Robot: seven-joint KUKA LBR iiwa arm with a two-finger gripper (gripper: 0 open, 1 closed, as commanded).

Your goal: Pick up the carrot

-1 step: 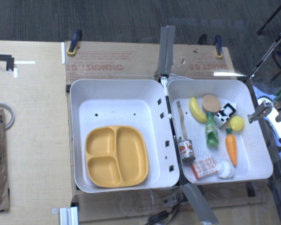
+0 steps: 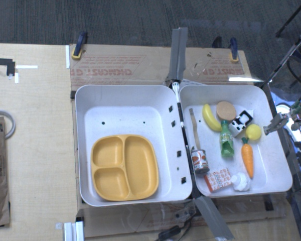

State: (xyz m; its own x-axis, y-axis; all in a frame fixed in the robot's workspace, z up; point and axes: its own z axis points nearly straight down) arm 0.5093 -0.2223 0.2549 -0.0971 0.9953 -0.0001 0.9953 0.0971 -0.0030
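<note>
Carrot lies in the right bin, near its right wall, just below the lemon. It points up and down the picture, green top up by the lemon, thin tip down. The gripper sits at the bin's right edge, up and to the right of the carrot. It holds nothing.

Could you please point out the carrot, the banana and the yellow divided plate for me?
carrot (image 2: 247,160), camera view, middle of its orange body.
banana (image 2: 210,118), camera view, middle of its curve.
yellow divided plate (image 2: 124,138), camera view, upper rim.
</note>
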